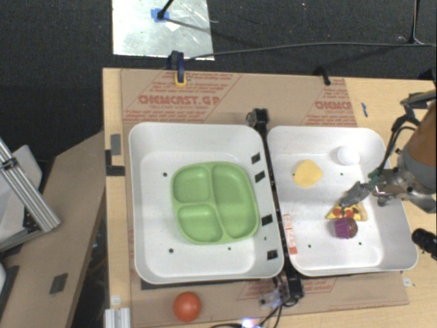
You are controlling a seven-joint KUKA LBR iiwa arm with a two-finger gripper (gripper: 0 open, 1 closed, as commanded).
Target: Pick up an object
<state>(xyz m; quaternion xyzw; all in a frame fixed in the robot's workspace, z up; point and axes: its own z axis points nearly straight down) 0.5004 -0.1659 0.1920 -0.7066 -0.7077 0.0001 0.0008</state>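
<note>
End effector (355,195) low over right bin (389,251), near its right edge, just above pizza-slice toy (347,213) and purple toy (344,228). Finger opening impossible to tell. Yellow piece (308,173) nearer bin's centre.

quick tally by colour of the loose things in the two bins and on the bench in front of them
green: 1, the divided plate in the left bin
yellow: 1, the yellow piece in the right bin
white: 1, the white ball in the right bin
purple: 1, the purple item in the right bin
yellow and red: 1, the small toy by the gripper
orange-red: 1, the ball on the bench
total: 6
</note>
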